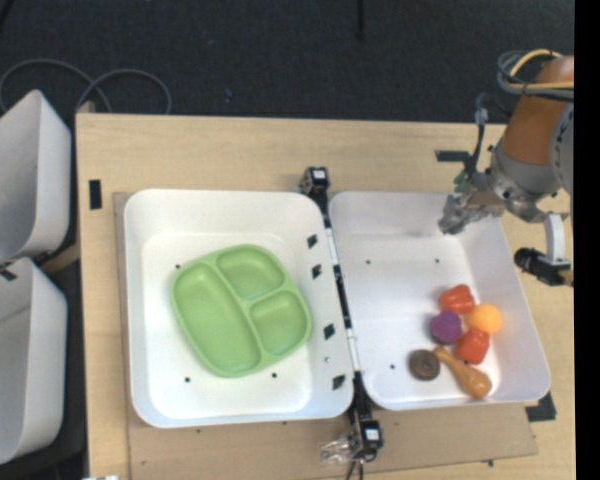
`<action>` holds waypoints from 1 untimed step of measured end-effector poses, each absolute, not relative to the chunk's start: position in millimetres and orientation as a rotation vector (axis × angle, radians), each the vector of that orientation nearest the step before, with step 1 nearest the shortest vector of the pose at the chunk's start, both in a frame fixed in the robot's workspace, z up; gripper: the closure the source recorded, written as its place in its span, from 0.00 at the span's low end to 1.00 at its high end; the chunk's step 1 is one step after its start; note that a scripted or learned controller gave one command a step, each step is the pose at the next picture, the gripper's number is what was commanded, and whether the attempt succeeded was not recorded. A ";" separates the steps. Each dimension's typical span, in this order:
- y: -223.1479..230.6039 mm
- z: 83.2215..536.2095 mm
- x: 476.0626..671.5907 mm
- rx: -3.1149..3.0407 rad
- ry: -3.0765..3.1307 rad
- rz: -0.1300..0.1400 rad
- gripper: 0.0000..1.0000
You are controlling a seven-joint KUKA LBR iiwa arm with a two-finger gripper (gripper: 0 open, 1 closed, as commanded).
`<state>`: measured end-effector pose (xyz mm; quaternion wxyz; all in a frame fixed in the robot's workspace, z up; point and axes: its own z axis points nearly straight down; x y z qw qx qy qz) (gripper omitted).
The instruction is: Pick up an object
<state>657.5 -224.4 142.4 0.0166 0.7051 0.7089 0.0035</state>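
Two white bins sit side by side on the bench (pixel 210 153). Left bin (pixel 145 388) holds a green divided plate (pixel 242 309) near its centre. Right bin (pixel 400 233): clustered toys (pixel 460 336) near the front right corner. Gripper (pixel 455 215) hovers over the back right corner, well apart from them; whether it is open or closed cannot be told.

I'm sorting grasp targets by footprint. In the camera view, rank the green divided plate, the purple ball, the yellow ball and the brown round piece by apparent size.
1. green divided plate, by far the largest
2. purple ball
3. yellow ball and brown round piece: too alike to rank
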 end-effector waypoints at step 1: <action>-223.6 207.9 657.3 2.211 2.220 0.006 1.00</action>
